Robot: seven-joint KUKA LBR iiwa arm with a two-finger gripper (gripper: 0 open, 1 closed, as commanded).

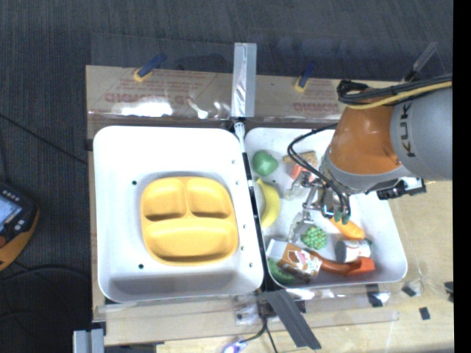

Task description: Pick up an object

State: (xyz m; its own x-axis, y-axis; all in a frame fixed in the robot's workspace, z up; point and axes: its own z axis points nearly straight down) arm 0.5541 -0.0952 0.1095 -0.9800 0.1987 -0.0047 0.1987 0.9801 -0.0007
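White bins on cardboard-covered bench

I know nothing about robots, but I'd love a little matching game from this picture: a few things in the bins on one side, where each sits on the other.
Things:
1. yellow plastic divided tray
2. yellow toy banana
3. small round green ball
4. orange toy carrot

Places:
A. right bin, upper left corner
B. right bin, along its left wall
C. middle of the left bin
D. right bin, just right of the tool

Pairs: 1-C, 2-B, 3-A, 4-D
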